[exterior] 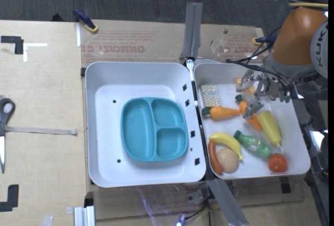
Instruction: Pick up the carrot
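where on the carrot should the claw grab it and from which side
Probably the thick orange middle of the carrot, coming straight down from above. It lies flat in the right bin, lengthwise across the view, green top toward the divider, so closing across its narrow width looks best. The claw is at its tapered right end, where a second carrot crowds it.

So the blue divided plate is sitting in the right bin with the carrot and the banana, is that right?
Not quite. The camera view shows the blue divided plate in the left bin, by itself. The carrot and the banana are in the right bin, as you said.
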`<state>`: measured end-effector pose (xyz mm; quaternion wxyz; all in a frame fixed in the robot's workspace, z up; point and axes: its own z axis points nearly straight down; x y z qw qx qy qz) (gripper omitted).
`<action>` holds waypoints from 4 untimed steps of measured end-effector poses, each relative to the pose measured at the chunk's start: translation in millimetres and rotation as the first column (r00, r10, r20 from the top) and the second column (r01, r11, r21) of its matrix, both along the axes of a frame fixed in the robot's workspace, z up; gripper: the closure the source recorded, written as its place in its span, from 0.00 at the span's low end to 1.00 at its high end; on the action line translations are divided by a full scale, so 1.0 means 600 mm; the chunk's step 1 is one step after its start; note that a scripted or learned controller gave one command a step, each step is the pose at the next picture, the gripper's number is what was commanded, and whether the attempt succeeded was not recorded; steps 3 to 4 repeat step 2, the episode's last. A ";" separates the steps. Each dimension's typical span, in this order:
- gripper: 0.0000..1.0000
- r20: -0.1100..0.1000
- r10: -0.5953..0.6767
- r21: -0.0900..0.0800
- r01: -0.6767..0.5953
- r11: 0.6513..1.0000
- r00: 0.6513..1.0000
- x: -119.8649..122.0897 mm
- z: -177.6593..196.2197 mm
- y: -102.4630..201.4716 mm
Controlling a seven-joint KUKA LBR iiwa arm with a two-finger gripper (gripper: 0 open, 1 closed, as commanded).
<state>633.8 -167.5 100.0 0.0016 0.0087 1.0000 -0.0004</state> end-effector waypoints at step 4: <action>1.00 0.002 -0.059 0.002 0.059 0.998 0.998 -0.032 0.156 0.173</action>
